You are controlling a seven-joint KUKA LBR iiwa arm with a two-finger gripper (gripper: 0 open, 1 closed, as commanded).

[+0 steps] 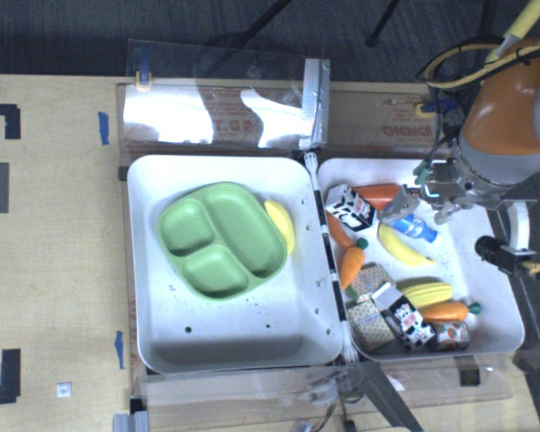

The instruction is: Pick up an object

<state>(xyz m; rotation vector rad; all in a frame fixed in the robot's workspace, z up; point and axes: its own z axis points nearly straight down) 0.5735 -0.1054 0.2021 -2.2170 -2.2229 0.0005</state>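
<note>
My gripper hangs over the upper middle of the right bin, fingers spread open, with nothing between them. Just below it lie a small blue-and-white item and a yellow banana. Left of the gripper are a black-and-white carton and an orange carrot-like piece. Another carrot lies by the bin's left wall. Near the front sit a patterned block, a second black-and-white carton, a yellow corn-like piece, an orange carrot and a can.
The left bin holds a green divided plate with a yellow banana at its right edge. A clear panel and cardboard stand behind the bins. The arm's orange band looms at the upper right.
</note>
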